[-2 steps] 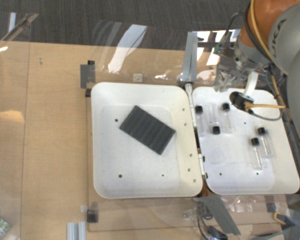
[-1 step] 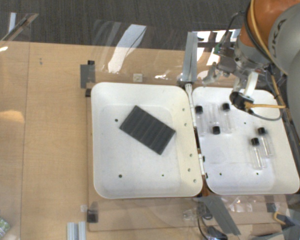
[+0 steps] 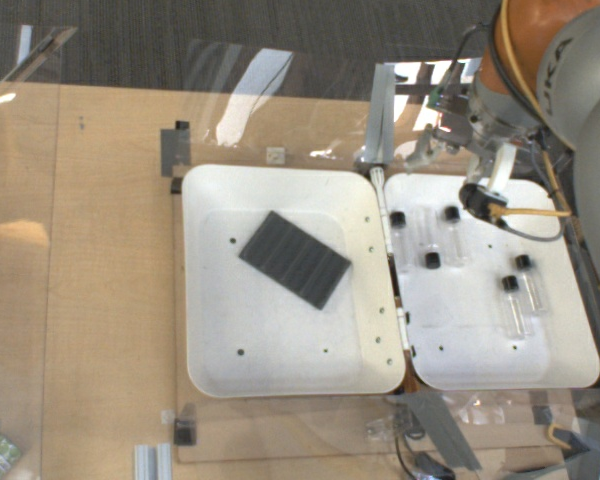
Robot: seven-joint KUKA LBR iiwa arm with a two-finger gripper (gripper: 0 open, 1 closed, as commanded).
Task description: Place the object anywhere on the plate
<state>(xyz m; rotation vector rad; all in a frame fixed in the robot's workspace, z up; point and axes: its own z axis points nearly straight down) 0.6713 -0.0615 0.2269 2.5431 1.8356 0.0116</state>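
Note:
A dark grey ribbed plate (image 3: 295,258) lies flat and askew in the middle of the left bin (image 3: 210,358). Several small clear vials with black caps lie in the right bin (image 3: 570,368): one (image 3: 397,220) near the divider, one (image 3: 451,214) at the back, one (image 3: 432,260) toward the middle, and two (image 3: 516,303) on the right side. My gripper (image 3: 430,146) hangs over the back edge of the right bin, well above the vials and far from the plate. Nothing is seen held in it.
A raised divider (image 3: 388,268) runs between the two bins. The grey arm with its orange band (image 3: 540,18) fills the upper right corner. Clear panels stand along the back of the bench.

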